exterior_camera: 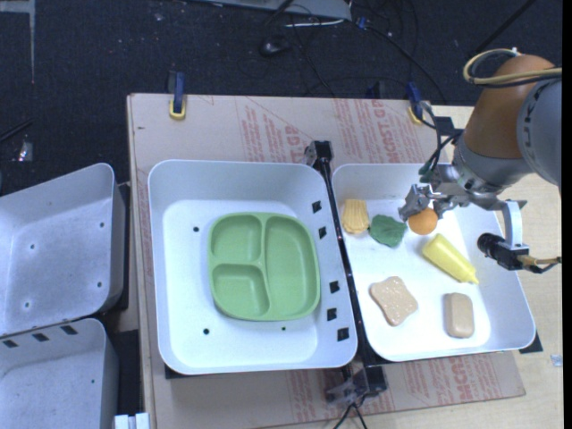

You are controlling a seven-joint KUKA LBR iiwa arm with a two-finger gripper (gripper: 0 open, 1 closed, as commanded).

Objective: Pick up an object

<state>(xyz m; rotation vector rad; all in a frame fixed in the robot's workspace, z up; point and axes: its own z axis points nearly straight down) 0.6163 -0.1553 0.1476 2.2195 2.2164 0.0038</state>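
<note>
A robotics lab: a cardboard-topped bench (268,123) clamped at its corners holds two white bins (170,195), with loose cables (393,52) trailing across dark speckled flooring (71,43).

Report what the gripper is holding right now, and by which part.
It cannot be told. The gripper sits right at the small round orange object in the right white bin, but the view does not show the object between its fingers.
</note>
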